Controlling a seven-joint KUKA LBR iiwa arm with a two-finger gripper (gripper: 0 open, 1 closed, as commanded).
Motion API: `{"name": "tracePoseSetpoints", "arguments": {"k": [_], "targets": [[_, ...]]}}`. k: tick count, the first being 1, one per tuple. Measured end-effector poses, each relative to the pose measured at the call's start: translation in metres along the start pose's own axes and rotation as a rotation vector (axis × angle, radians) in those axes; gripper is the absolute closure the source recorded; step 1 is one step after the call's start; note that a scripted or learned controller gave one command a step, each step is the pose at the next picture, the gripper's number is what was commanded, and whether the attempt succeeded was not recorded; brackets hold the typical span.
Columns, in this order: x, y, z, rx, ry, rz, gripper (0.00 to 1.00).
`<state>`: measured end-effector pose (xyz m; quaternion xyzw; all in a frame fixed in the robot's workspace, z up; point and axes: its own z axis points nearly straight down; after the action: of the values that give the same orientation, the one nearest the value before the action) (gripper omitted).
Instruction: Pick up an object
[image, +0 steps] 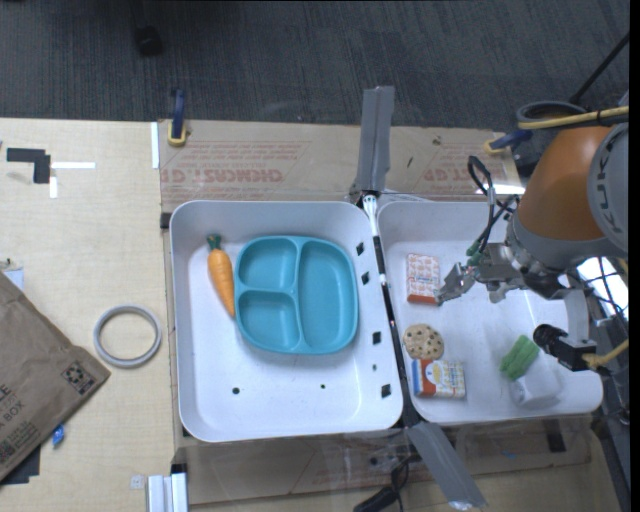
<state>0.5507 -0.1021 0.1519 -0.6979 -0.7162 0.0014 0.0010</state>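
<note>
Gripper (462, 282) hovers over right bin (480, 400), jaws' state: cannot tell. Red-and-white packet (422, 277) just beside at 9 o'clock, long axis 12-to-6.

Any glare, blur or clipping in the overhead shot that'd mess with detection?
Camera view: even, soft lighting with faint shadows; the white bins run bright, near clipping, so the pale item by the green object blends in. Gripper looks slightly soft. Blue tray and carrot are sharp.
</note>
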Motion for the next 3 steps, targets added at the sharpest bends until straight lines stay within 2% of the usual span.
{"name": "tracePoseSetpoints", "arguments": {"k": [1,2,3], "targets": [[-0.011,-0.033,0.059,-0.005,0.000,0.059,0.00],[-0.078,-0.024,-0.013,-0.003,0.000,-0.120,0.00],[-0.115,-0.065,0.060,-0.004,0.000,-0.429,0.00]]}}
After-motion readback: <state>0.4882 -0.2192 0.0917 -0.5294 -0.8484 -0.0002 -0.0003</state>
